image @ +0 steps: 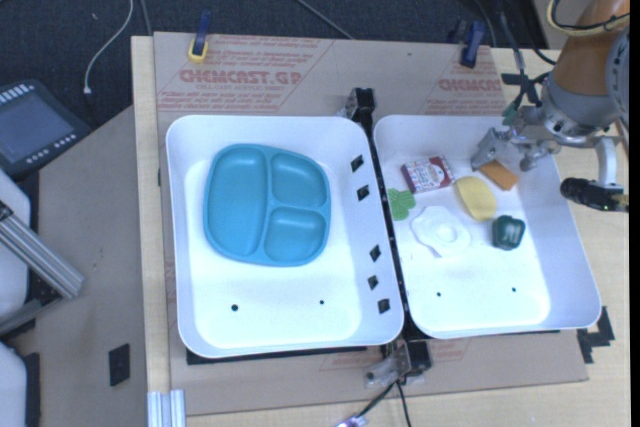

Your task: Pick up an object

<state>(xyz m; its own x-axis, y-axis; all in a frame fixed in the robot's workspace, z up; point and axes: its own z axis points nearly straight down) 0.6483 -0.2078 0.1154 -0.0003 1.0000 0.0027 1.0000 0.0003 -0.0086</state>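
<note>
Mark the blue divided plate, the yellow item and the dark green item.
blue divided plate (267, 205): camera view, centre ridge.
yellow item (477, 198): camera view, its middle.
dark green item (508, 232): camera view, its top.

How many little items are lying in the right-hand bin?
6: a red packet, a green piece, a white piece, a yellow one, a dark green one, an orange block by the gripper. Others may be hidden.

Even bright overhead light, soft shadows, mild glare on white bins (190, 215), slightly soft focus.
</note>
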